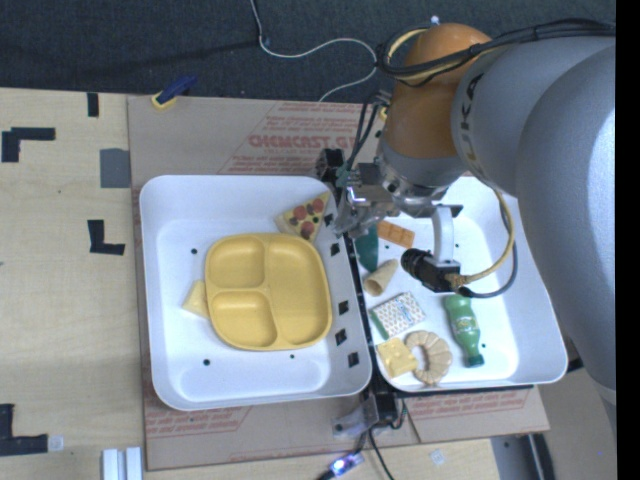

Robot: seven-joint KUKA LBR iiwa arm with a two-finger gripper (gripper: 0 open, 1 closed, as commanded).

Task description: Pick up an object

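A light wooden bench (60, 298) is carrying a brown cardboard sheet (270, 138) and two shallow white plastic bins, with dark carpet lying beyond its far edge. The left bin (160, 268) is holding one yellow divided plastic plate (268, 290). The tool (352, 208) is hanging over the dividing rims near the bins' far edge; whether it is released or clenched is impossible to tell. The right bin (530, 358) is holding one green toy bottle (464, 330) near its front right corner, one checked packet (398, 314), and one orange block (396, 234).

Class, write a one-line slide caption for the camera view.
Arm's gripper hangs over the right bin of toy food; yellow divided plate fills the left bin.
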